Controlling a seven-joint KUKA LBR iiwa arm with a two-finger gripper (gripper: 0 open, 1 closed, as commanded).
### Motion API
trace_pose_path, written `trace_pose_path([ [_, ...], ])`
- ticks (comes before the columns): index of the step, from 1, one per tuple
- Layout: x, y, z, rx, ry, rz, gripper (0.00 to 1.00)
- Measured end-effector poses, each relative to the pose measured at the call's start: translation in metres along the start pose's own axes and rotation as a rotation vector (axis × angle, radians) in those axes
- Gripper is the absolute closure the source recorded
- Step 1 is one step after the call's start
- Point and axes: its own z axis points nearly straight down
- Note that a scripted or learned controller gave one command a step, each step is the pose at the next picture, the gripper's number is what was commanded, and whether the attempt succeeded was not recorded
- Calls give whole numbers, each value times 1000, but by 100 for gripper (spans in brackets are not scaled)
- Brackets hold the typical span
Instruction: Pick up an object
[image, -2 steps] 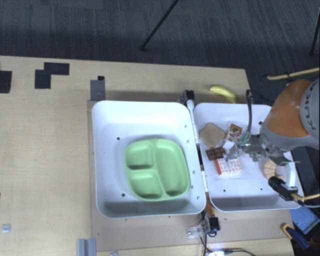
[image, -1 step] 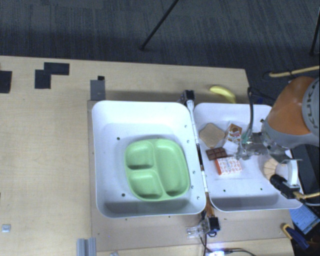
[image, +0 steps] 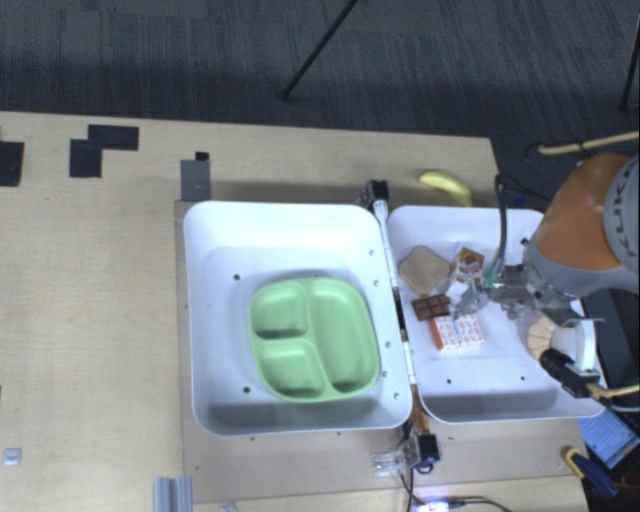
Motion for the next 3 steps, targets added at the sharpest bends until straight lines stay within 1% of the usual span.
trace_pose_path([
  [1,27,-51,42,11,-2,6,0],
  [2,27,-49,31,5,-3,5,100],
  [3,27,-49,31,6,-2,5,0],
])
